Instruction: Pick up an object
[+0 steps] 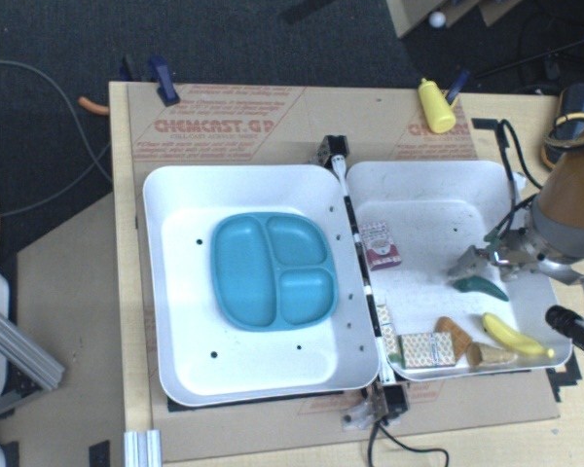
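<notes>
The right bin (423, 197) holds several small things. A pink and white packet (380, 244) lies near its left wall. A dark teal piece (486, 286) lies right of centre. A yellow banana (515, 337), a brown piece (456, 333) and a small printed box (426, 349) sit along the front edge. My gripper (483, 264) reaches in from the right and hangs just above the teal piece, touching or nearly touching its top. The arm's orange band (574, 195) is over the bin's right rim.
The left bin (175, 251) holds a blue divided plate (273, 269). A yellow bottle (435, 106) and a blue clamp (162, 80) lie on the cardboard behind the bins. A black hinge strip (355, 251) runs between the two bins.
</notes>
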`<state>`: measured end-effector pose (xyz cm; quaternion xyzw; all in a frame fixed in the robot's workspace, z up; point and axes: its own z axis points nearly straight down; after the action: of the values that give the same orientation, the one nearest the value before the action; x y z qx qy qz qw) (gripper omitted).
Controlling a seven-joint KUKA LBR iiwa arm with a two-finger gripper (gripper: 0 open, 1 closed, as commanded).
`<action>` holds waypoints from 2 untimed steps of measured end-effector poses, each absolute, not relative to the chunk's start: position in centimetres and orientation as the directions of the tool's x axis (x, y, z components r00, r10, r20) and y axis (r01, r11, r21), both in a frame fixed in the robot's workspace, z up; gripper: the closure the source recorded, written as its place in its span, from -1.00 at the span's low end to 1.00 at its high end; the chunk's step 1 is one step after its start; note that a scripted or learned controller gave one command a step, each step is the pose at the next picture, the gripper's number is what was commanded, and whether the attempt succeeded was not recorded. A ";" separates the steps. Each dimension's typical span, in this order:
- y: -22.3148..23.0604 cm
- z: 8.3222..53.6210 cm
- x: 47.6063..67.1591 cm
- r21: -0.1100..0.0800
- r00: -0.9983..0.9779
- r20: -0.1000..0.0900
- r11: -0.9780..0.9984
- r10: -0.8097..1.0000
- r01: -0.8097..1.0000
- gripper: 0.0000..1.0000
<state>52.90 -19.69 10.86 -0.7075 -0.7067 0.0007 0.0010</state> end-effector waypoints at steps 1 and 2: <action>-16.5 8.4 52.5 -0.002 -0.001 0.002 0.001 1.000 1.000 -1.00; -16.6 9.4 52.5 0.000 0.000 0.000 0.000 1.000 1.000 1.00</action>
<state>52.51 -16.59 9.42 -0.7072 -0.7070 -0.0003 0.0000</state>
